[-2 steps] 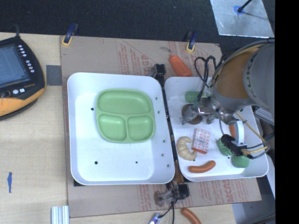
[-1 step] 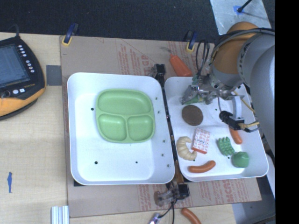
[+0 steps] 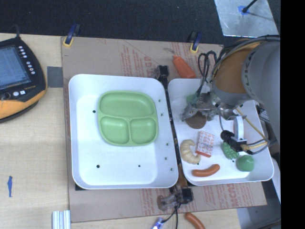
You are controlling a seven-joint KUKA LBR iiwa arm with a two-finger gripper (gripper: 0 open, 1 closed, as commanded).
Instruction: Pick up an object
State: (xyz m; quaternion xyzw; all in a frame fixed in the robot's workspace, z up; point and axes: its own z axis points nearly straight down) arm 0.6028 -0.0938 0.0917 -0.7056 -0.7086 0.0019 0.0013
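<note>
We would leave the sausage (image 3: 205, 171) and croissant (image 3: 189, 152) at the right bin's (image 3: 267, 175) near edge and settle the claw (image 3: 196, 111) squarely over the brown disc (image 3: 196, 121) beneath it. Whether the claw is released or clenched, we cannot tell.

Arm reaching down from the right

The grey arm (image 3: 259, 75) is leaning in from the right edge, its orange band showing just above the wrist, and its bulky body is taking up the upper right corner. The gripper (image 3: 198, 109) is pointing down and to the left at the end of the wrist, its metal fingers hanging low. Cables are trailing from the wrist along the arm's lower side.
</note>
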